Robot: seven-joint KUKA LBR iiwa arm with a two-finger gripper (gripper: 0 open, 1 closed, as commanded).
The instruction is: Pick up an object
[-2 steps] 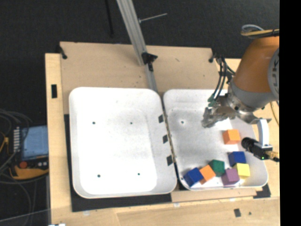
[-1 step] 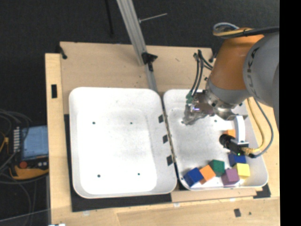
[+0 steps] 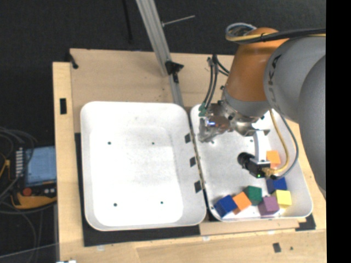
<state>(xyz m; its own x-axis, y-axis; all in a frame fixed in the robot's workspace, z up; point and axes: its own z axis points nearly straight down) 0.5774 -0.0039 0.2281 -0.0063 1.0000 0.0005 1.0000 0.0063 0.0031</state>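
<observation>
Coloured blocks (image 3: 253,199) at right bin's (image 3: 233,147) near edge; jaws well apart from them

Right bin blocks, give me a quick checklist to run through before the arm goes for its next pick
1. Targets present: ok. Blocks sit along the near edge of the right bin: a blue block, an orange block, a green block, a purple block and a yellow block.
2. Blocks spaced for a clean grasp: not ok. They are bunched together.
3. Gripper over a target: not ok. It sits at the bin's far left corner, away from the cluster.
4. Gripper free of any load: cannot tell.
5. Cluster away from the wall: not ok. It hugs the near rim.
</observation>
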